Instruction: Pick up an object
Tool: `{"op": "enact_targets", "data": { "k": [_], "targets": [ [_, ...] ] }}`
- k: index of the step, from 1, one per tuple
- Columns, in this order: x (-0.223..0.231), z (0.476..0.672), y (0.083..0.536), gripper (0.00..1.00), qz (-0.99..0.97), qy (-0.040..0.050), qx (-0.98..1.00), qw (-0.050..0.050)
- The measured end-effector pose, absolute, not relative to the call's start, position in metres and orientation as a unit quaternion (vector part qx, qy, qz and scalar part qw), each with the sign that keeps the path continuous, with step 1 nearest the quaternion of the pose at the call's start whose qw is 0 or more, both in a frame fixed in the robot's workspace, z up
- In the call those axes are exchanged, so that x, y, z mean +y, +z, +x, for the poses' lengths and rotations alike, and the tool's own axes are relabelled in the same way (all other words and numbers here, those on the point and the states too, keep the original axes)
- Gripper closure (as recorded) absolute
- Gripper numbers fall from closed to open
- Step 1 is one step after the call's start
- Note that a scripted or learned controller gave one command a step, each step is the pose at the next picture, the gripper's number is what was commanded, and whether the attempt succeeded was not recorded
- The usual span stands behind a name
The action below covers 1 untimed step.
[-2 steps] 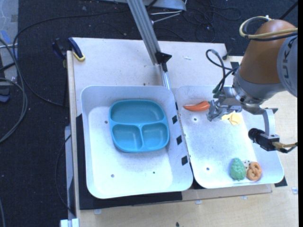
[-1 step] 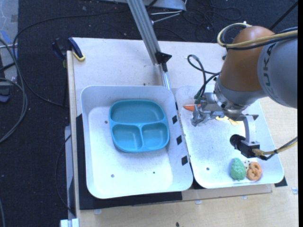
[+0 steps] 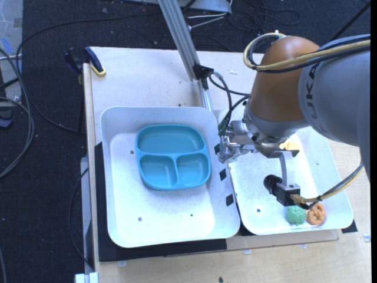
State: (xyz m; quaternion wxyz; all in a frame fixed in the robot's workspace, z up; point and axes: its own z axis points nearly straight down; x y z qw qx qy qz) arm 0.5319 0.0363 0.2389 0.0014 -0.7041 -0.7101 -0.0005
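Overhead view of a pick-up trial: a grey KUKA arm [image 3: 330, 93] w/ an orange band [image 3: 283, 69] above the wrist reaches in from the right and hangs over the right bin [image 3: 330, 158], one of two shallow white bins set side by side on a pale counter [image 3: 141, 75]. The gripper [image 3: 227, 149] sits at the bin's left edge, approx. over the ridge where the two bins meet and just beside the near corner of a blue plate; whether it is open or closed can't be told from this angle, and nothing is seen held in it. The candidate objects lie apart from it. In the left bin [image 3: 171, 217], a blue three-section plate [image 3: 174, 157] rests flat toward the bin's far half, its two smaller sections on the near side. In the right bin's near right corner, well away from the gripper, a small green lump [image 3: 296, 215] and an orange pretzel-shaped piece [image 3: 316, 214] lie next to each other, touching or nearly so, green on the left. Also in shot: a slanted metal pole [image 3: 179, 31] running from the top of the frame down to the counter behind the bins, a blue-and-yellow item [image 3: 93, 61] at the counter's far left corner, and cables [image 3: 41, 117] on the dark floor at left.
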Motion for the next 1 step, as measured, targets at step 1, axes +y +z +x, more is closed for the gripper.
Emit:
{"op": "enact_targets", "data": {
  "k": [1],
  "targets": [
    [0.0784,0.5205,0.237,1.0,-0.704,0.0003,-0.71,0.001]
  ]
}}
